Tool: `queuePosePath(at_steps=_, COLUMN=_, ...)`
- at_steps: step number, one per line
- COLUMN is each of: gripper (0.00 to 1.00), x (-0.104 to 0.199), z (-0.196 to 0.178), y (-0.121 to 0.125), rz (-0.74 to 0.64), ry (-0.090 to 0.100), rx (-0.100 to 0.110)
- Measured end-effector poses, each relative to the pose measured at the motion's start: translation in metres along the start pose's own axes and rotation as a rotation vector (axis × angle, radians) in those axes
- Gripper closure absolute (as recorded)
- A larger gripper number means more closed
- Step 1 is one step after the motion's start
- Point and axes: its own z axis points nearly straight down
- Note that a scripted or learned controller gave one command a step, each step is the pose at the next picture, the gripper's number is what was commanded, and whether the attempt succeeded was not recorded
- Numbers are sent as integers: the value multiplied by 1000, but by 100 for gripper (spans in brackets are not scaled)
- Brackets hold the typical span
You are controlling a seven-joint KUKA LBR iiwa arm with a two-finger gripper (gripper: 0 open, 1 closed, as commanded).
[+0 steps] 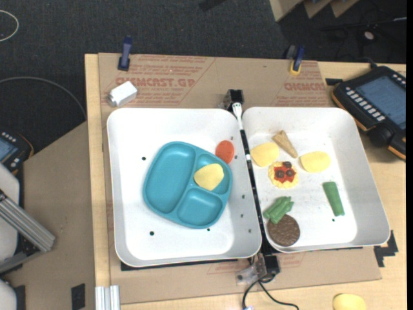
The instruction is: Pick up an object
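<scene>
Objects for picking lie in both white bins. In the right bin, a pale yellow piece sits close to the divide between the bins, with a tan wedge just beside its upper right. A small pizza slice with red topping lies just below them, and a second yellow piece sits near its right side. A green stick lies alone further right, with open floor around it and toward the bin's right wall. A bunch of green beans touches or overlaps a brown round patty, which sits near the bin's front left corner. The back right part of this bin is bare.

In the left bin, a blue divided plate takes up the middle. A yellow lump rests in its upper right compartment. An orange-red piece lies on the bin floor just beside the plate's upper right rim, near the divide. Bare floor runs along this bin's left, back and front edges.

On the desk behind the bins lies a small white block, and two blue clamps grip the far edge.
</scene>
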Motion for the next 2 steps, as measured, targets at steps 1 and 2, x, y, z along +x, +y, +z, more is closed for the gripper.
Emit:
queuePosePath(at_steps=1, gripper=100, x=0, z=77, y=0, rz=0, ry=1, rx=2)
queuePosePath(at_steps=2, gripper=100, x=-1, z=-33, y=0, rz=-2, ry=-9, rx=-20)
